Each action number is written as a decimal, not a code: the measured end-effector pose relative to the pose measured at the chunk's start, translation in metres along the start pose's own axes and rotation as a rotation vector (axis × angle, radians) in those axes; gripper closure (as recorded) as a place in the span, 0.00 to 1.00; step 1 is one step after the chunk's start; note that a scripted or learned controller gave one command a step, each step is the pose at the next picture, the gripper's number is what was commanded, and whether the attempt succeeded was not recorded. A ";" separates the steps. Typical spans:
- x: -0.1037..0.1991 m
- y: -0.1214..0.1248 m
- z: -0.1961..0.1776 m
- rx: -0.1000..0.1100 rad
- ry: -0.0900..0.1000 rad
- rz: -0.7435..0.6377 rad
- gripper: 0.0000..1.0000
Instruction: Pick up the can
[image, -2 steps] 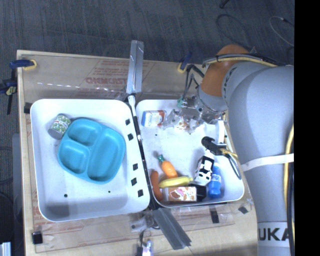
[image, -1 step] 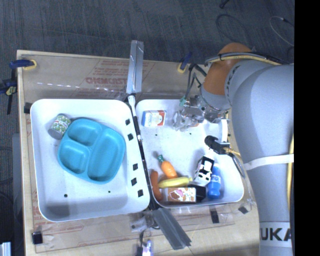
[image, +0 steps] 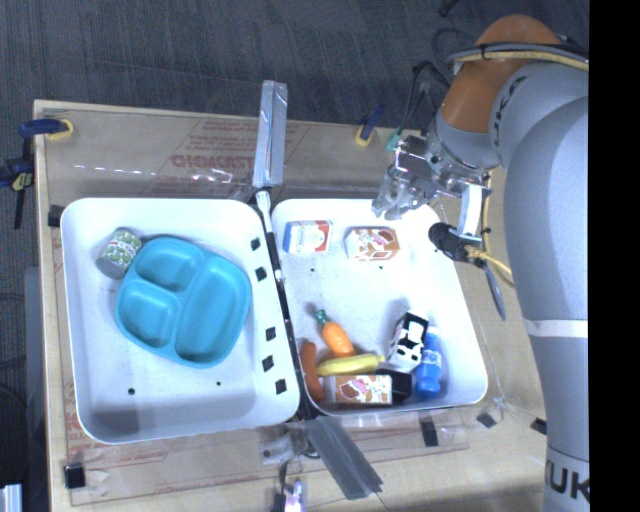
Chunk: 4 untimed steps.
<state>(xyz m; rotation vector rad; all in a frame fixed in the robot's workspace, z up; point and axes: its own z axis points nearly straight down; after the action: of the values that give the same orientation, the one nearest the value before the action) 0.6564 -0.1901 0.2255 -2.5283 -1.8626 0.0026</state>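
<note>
The can (image: 118, 250) lies in the far left corner of the left bin (image: 90, 400). It is small and grey-green with a patterned top, and it touches the upper left edge of a blue divided plate (image: 185, 300). My gripper (image: 392, 203) hangs over the far rim of the right bin (image: 472, 330), just above a small red-and-white carton (image: 371, 243). It is far to the right of the can, and I see nothing in it.
The right bin holds a second small carton (image: 307, 237), a carrot (image: 335, 337), a banana (image: 348, 365), a flat box (image: 360, 390), a black-and-white carton (image: 408, 340) and a blue bottle (image: 428, 372). A ridge (image: 268, 290) divides the two bins.
</note>
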 end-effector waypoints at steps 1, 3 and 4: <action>0.000 0.000 0.000 0.001 0.000 0.000 0.00; -0.016 -0.010 0.076 0.002 0.001 0.227 0.00; -0.025 -0.052 0.135 0.006 0.000 0.447 0.00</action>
<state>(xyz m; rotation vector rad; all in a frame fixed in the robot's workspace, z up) 0.5985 -0.1989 0.0906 -2.8743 -1.2544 0.0090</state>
